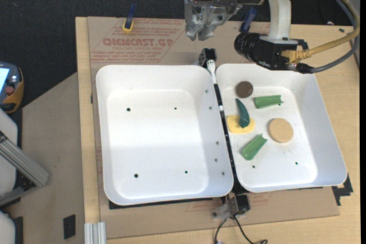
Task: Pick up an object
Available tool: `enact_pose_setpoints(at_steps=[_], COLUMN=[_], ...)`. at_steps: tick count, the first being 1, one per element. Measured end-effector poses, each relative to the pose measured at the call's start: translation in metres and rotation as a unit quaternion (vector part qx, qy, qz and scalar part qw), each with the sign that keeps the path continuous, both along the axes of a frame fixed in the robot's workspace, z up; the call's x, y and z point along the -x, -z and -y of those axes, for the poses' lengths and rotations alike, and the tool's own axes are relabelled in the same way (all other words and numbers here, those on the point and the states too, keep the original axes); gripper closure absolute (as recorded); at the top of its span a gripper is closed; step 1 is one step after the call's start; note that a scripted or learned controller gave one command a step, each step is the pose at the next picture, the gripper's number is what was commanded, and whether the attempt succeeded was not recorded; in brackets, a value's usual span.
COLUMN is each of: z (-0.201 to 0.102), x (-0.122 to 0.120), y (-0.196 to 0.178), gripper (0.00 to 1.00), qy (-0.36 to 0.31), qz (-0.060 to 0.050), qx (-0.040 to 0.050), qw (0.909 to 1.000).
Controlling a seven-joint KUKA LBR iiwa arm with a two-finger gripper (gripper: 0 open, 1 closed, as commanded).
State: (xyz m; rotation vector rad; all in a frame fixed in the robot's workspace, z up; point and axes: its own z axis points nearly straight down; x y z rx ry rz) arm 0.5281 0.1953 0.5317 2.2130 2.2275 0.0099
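I am only getting ready to pick; nothing is in the gripper yet.

My gripper point(200, 26) hangs high at the far side of the bench, above the brown board point(143, 40) and behind the line where the two bins meet. I cannot tell if its jaws are apart or together, because they are blurry from here. All the things to pick lie in the right bin point(320, 140): a dark brown disc point(245, 89), a green stick point(267, 102), a dark green piece point(243, 114) lying on a yellow piece point(237, 126), a tan disc point(281, 130) and a green block point(253, 147). The left bin point(151, 134) has no toys. Next I think I must swing nearer and right, pick one toy, then go down over it. The tan disc looks easiest, since it sits apart.
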Motion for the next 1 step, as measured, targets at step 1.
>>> enact_pose_setpoints(at_steps=[1], z=[-0.0289], x=[0.0117], y=[-0.0036], gripper=[1.0], qy=[0.002], qz=[-0.001], qx=[0.0008], qw=[1.0])
